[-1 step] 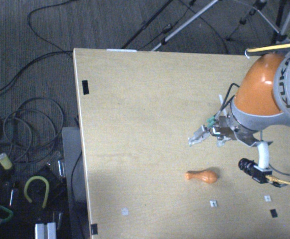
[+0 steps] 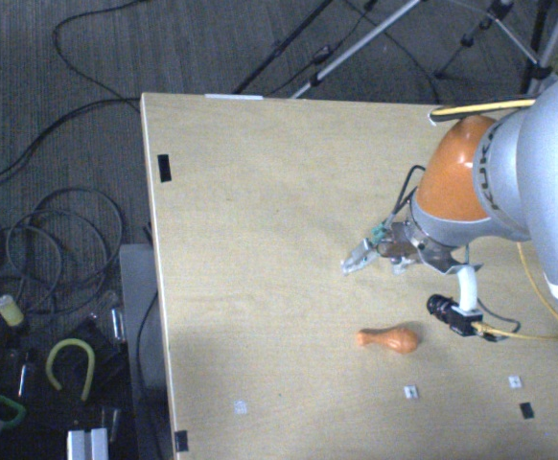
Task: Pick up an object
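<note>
- Fingers [image 2: 367, 257] stand apart with nothing between them, tips angled leftward and low over the bare table [image 2: 260, 218], probably because the approach is still unfinished.
- Orange pear-shaped object [image 2: 390, 338], the only thing to pick, lies on its side below and slightly right of the fingers, well apart from them, narrow end pointing left.
- Right of the fingers, a small black cylindrical fitting [image 2: 451, 314] with a yellow cable [image 2: 538, 300] hangs off the wrist; it could snag as the arm lowers.
</note>
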Tool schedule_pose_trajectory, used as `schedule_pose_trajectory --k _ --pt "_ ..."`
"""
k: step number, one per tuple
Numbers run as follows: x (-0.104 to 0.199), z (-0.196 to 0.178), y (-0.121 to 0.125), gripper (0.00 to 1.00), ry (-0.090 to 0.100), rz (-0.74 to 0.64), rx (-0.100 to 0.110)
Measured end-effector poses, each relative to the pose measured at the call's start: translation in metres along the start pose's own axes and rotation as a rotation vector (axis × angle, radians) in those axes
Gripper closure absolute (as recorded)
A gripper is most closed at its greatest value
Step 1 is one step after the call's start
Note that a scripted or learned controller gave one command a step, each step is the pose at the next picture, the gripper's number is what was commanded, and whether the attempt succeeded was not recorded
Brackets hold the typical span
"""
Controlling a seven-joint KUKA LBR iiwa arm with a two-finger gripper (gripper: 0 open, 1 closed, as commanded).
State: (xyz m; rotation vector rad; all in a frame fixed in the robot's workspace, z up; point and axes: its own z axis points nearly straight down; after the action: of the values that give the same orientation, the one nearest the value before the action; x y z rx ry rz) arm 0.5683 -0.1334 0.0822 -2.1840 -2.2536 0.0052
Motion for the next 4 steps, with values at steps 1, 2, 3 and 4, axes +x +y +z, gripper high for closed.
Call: schedule_pose_trajectory --k 1,2,3,4 --pt "-0.091 -0.001 0.016 0.0 -0.002 -0.054 -0.003" --pt "-0.053 -0.002 0.079 0.0 -0.001 -0.091 -0.005" --pt "-0.023 -0.003 0.099 0.0 -0.004 -0.369 -0.005" --pt "0.0 -0.002 0.1 0.0 -0.004 -0.486 -0.004"
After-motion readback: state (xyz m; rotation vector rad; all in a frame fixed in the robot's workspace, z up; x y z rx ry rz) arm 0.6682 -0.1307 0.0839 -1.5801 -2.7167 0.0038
